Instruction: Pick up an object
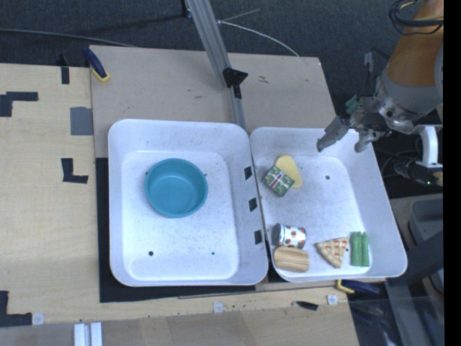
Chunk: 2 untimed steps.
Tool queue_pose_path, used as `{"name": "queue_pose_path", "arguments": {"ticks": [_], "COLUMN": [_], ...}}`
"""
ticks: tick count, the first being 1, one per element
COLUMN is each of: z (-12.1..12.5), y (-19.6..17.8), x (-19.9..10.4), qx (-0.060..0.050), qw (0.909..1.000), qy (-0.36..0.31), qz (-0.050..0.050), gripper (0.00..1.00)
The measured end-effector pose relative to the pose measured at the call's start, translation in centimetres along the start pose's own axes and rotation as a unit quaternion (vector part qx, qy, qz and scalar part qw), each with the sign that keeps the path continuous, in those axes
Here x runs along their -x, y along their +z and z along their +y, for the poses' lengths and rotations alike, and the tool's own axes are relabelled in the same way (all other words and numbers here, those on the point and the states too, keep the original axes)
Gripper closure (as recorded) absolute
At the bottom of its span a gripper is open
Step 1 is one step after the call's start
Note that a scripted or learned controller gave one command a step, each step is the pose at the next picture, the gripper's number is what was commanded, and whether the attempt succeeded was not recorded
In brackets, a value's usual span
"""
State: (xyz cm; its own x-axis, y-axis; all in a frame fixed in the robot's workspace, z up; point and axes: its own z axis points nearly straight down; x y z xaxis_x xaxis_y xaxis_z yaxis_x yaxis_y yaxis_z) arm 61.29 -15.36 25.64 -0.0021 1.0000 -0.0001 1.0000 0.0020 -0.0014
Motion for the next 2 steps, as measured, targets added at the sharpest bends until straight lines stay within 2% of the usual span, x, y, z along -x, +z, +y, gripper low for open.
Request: {"name": "queue_pose_path", "arguments": {"ticks": [1, 2], "z": [-0.8, -0.8], "y": [4.9, 11.4], "x": [-0.6, -0.7], "qx": [-0.002, -0.003], "qw": [1.0000, 1.0000], "qy": [0.000, 0.000], "qz": [0.000, 0.000], "gripper": [0.00, 0.00]}}
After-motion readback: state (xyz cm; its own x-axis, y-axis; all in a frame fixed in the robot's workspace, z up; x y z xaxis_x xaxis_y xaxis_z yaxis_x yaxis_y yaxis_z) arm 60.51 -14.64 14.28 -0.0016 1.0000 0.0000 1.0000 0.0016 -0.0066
